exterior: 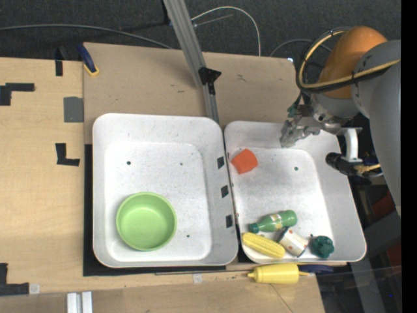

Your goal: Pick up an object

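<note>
Gripper (291, 134) above right bin (339, 194) rim, finger state unclear; orange block (244, 161) probably light, stiff, best taken across flat sides

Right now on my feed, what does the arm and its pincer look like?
The arm is grey with an orange band above the wrist. Black cable loops around that section. The pincer is small, grey metal. A white-and-black fitting sits beside the wrist.
</note>
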You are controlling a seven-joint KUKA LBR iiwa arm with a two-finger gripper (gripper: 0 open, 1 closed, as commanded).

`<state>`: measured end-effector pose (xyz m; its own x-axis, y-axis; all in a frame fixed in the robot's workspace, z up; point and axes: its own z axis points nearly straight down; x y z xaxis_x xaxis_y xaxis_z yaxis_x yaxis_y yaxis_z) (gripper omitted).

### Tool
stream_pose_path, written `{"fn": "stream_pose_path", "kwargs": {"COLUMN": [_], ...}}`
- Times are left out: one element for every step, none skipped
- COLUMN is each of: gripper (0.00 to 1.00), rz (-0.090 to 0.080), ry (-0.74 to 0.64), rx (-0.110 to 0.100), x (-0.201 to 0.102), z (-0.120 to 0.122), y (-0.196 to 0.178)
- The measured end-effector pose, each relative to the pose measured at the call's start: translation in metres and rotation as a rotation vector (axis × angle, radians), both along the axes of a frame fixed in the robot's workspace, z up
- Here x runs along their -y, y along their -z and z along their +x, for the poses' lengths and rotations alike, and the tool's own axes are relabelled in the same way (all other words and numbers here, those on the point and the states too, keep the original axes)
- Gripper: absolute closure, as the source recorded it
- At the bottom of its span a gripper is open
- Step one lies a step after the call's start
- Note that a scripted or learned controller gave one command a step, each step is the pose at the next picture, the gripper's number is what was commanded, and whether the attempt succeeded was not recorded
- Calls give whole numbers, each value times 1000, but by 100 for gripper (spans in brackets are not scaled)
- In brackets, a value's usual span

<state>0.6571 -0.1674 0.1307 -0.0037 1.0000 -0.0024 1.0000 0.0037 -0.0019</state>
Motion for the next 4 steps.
{"fn": "stream_pose_path", "kwargs": {"gripper": [100,100,100,100], "rz": [1,1,4,4], "ry": [1,2,-3,-3], "rx": [7,6,1,1], "x": [-5,-5,-69,-120], "z": [-4,-3,-8,-1], "y": [-61,-100,-95,-101]}}
